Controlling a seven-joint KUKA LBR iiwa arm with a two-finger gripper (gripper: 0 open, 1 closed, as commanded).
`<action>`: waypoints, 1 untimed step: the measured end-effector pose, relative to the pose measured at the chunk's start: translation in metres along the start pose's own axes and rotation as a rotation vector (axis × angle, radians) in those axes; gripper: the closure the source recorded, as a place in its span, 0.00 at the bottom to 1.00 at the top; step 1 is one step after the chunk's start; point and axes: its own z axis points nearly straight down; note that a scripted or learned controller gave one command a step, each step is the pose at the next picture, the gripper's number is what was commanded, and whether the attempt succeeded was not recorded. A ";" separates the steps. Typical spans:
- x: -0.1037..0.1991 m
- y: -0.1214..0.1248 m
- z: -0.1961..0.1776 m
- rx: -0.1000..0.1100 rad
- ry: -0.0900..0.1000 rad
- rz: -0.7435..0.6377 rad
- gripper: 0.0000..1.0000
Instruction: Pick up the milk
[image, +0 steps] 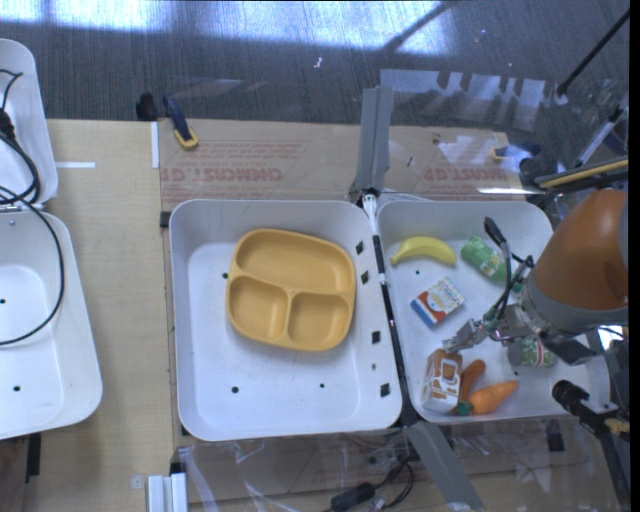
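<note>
The milk is a small white carton with red and blue print. It lies flat in the middle of the right bin, just below the banana. My gripper hangs low over the bin, a little to the right of and nearer than the carton, and apart from it. The grey arm with its orange band comes in from the right and hides the bin's right side. Nothing shows in the gripper's grasp.
Around the gripper in the right bin lie a green packet, a bread package, a sausage, a carrot and a small can. The left bin holds a yellow divided plate.
</note>
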 end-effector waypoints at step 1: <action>0.000 0.001 -0.009 -0.001 0.001 0.003 1.00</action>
